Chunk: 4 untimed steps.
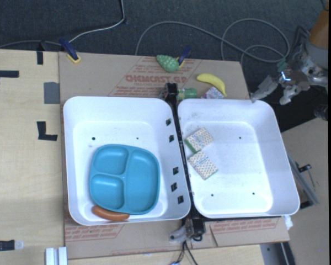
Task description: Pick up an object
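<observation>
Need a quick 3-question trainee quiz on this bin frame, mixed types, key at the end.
1. True or false: the blue divided plate lies in the left bin.
2. How many small patterned packets lie in the right bin?
3. Where is the orange sausage? A) beside the banana B) at the plate's near edge C) in the right bin

Key: 1 true. 2 two, and. 3 B. The gripper is outside the bins, upper right.

arm (321, 24) cut off at right edge, gripper (276, 84) blurred
</observation>
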Tool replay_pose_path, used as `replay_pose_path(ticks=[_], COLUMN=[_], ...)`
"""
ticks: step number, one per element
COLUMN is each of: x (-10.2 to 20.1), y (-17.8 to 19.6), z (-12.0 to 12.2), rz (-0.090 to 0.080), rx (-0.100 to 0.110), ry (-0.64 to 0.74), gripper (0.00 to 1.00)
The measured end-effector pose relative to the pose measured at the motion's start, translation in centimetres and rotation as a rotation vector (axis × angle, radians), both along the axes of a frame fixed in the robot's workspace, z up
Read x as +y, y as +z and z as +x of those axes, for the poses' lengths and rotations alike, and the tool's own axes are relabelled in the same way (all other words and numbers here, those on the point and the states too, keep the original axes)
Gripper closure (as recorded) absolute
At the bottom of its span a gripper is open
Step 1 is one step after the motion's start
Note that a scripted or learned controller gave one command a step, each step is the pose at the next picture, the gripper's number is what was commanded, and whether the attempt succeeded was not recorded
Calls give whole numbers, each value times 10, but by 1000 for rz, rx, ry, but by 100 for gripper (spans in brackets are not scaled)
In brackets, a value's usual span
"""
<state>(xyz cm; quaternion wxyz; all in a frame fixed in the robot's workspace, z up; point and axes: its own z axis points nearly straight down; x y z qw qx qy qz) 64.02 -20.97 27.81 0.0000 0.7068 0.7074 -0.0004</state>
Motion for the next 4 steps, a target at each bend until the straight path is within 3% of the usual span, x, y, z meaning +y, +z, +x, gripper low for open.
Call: replay_pose_path(ticks=[1,2,3,4], x=[61,108,115,114], y=[-70,-182,-192,-182], z=[-45,-76,-27,-27], rz=[2,0,0,-1], rx=[3,-5,-4,-4], ry=[0,-1,1,1], gripper=[0,0,0,100])
